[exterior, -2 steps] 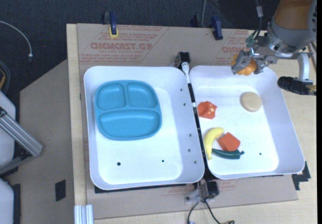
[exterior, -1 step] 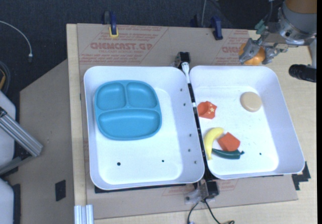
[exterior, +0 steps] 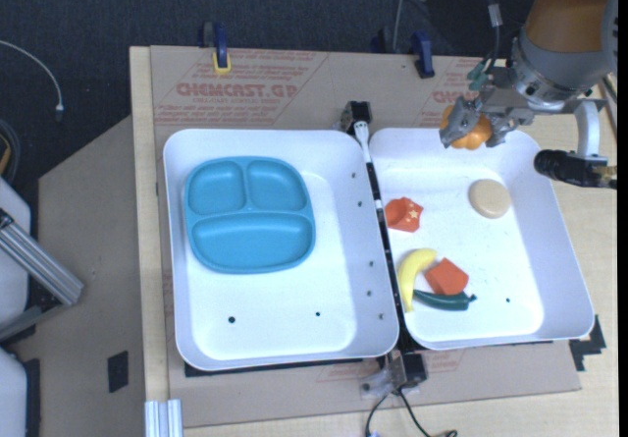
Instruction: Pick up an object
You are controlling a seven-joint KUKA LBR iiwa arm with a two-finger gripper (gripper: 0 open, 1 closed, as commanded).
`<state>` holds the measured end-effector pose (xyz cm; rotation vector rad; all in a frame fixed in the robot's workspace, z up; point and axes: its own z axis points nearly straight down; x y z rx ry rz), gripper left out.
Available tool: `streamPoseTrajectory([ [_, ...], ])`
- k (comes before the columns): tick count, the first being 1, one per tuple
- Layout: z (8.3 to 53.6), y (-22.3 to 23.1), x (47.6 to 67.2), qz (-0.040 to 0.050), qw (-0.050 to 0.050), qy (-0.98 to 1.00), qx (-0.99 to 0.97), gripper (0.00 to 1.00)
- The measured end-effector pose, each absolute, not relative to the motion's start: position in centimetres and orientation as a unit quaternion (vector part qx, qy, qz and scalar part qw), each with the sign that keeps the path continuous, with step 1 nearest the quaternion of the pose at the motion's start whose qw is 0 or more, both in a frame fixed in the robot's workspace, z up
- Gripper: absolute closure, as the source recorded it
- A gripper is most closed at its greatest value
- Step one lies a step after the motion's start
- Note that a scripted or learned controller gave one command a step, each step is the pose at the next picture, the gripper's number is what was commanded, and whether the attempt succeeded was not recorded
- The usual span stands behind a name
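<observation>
My gripper (exterior: 473,131) hangs over the far edge of the right bin (exterior: 549,229), shut on a small orange ball (exterior: 474,137) held between its fingers above the bin floor. Below it in the right bin lie a beige round piece (exterior: 489,197), a red piece with a pale mark (exterior: 403,214), a yellow banana (exterior: 413,273), an orange-red block (exterior: 447,277) and a dark green pepper (exterior: 444,300).
The left bin (exterior: 275,327) holds a blue divided plate (exterior: 250,213) in its far half. A black divider strip (exterior: 373,199) runs between the bins. Blue clamps (exterior: 221,42) sit on the cardboard's far edge.
</observation>
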<state>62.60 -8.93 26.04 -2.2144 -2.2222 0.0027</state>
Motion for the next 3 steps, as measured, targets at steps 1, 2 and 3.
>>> streamPoseTrajectory([
  [1,24.6,-4.6,60.9,0.0008,0.002,-0.709,-0.705,1.0],
  [2,23.1,0.4,59.1,0.0011,0.002,-0.709,-0.705,1.0],
  [3,21.9,5.1,56.9,0.0011,0.002,-0.709,-0.706,1.0],
])
